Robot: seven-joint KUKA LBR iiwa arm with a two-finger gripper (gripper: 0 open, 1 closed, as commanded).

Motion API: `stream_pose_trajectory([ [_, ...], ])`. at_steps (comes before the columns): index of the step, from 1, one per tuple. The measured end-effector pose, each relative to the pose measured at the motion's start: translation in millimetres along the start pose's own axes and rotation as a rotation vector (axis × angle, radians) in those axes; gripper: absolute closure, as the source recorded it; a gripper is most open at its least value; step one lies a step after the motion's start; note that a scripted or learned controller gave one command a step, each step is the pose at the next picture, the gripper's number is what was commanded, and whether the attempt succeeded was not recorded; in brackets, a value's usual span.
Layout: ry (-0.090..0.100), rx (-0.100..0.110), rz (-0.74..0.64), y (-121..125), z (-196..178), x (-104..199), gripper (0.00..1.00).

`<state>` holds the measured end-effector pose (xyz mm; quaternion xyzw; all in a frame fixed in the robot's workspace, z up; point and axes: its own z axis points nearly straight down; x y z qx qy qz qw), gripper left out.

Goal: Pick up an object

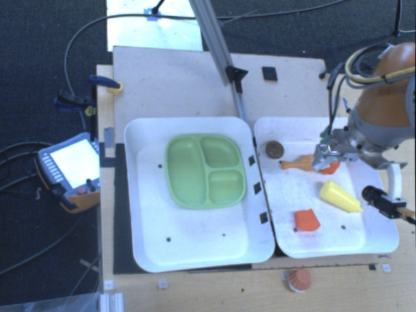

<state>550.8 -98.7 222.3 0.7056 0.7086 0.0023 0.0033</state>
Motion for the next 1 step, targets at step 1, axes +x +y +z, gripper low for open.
stream_pose_trajectory([
  [1, 0.001, 0.004, 0.0, 1.4, -20.1, -0.1, 1.0],
])
